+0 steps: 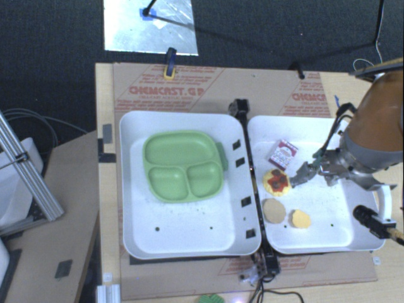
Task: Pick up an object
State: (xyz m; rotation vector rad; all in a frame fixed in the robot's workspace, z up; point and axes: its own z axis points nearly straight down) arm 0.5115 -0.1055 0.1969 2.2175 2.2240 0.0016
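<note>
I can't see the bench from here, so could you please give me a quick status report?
End effector low in right bin, beside red-and-yellow toy. Nothing seen held. Red-and-white packet, tan disc, yellow piece close by.

**Two bins seen from above, arm entering from the right**

Left bin (136, 232): a green divided plate (183, 166) lying flat. Right bin (328, 232): a small red-and-white packet (284, 153), a red-and-yellow toy (276, 182), a tan round piece (274, 211) and a yellow piece (300, 219) — clustered near the divider. The gripper (302, 174) hangs just beside the red-and-yellow toy — contact unclear.
</note>
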